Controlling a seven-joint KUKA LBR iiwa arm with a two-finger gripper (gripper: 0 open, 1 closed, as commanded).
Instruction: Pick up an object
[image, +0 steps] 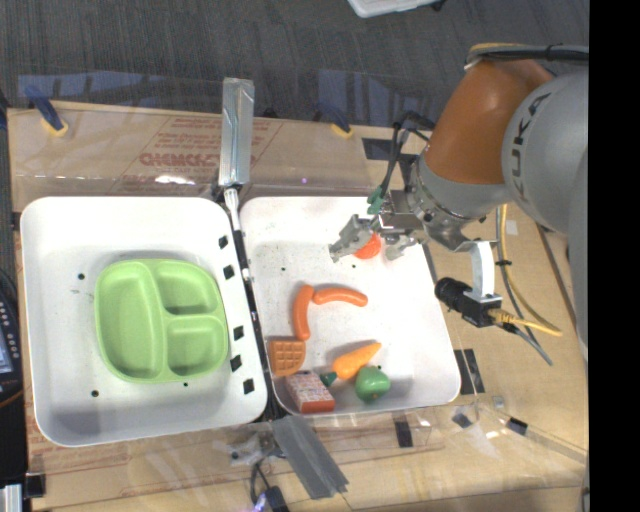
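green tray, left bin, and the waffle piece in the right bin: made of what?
Green tray: probably molded plastic, one even colour, rounded compartment walls, soft sheen. Waffle piece: likely plastic or rubber toy food, with a uniform orange-brown grid; too small to tell which.

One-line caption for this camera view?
Hand low in right bin, straddling a red-orange item; toy food nearby.

I am seeing two white bins: the left bin (60, 300) is carrying a pale lime green divided plate (160, 318). In the right bin (420, 330), an orange sausage (338, 296) is showing just above a tan waffle (285, 355) with a grid pattern. Right of the waffle, an orange carrot (356, 360), a green pepper (373, 383) and a red-pink box (310, 392) are showing. The arm's band (480, 120) is glowing orange against grey.
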